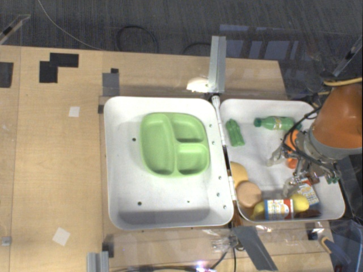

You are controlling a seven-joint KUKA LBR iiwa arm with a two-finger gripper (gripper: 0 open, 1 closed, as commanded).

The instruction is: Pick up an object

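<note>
A: Starting at the left of the worktop (51, 169), what do we have?

B: The left bin (122, 203) holds a green divided tray (173, 143), lying flat near its middle. Nothing else sits in that bin that we can make out.

A: And the right bin (249, 109)?

B: At its far left a small green packet (234, 133); further right along the far side, a green bottle (274, 122) lying on its side, long axis running left to right. At the near left, a yellowish rounded thing (239, 173) touching a tan round one (248, 194). Along the near wall lies a bottle with a white label (279, 208), also left to right, with something yellow (303, 204) just beside it.

A: Where's our pincer (299, 180)?

B: Over the right half of that bin, under the orange band (340, 123). We can't tell whether it is spread or closed; clutter hides the tips, and we see nothing gripped.

A: So the nearest pick?

B: We judge the labelled bottle: it lies just nearward and slightly left of the pincer, so closing across its short width should suit.
</note>
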